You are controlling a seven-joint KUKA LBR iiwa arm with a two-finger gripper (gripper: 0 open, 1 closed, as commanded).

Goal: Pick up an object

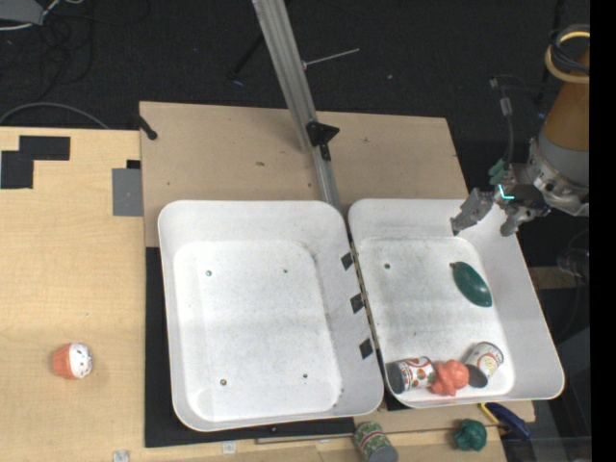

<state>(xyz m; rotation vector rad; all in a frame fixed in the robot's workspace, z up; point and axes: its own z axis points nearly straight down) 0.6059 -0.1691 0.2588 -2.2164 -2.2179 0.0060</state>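
The gripper (491, 216) hangs open, holding nothing, above the right bin (539, 327); the smooth green object (472, 284) could slip sideways.

A small round orange-and-white figurine (72, 361) lies on the light wooden bench (58, 258) near its left edge. A long grey aluminium rail (294, 85) runs diagonally toward the bins. A small green lump (471, 435) sits just beyond the right bin's near edge.
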